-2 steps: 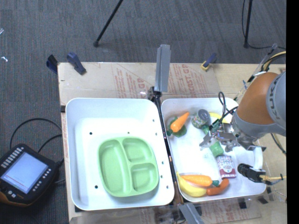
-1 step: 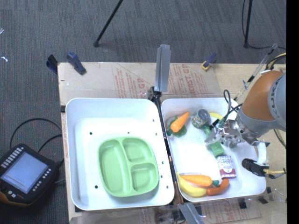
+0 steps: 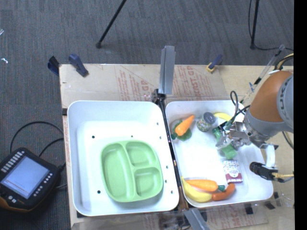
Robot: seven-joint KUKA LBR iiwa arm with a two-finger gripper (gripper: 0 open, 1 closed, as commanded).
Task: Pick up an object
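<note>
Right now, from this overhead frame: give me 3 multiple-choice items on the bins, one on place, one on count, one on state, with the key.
1. Where is the green tray?
A. left bin
B. right bin
C. on the floor

2. How many compartments does the tray have?
A. two
B. three
C. five

3. How does the small red box sit?
A. standing on end
B. lying flat on the bin floor
C. leaning on the tray

Key: 1 A, the tray lies in the left bin. 2 B, one long section and two smaller ones. 3 B, its printed face points up in the right bin, beside the carrot and banana.
</note>
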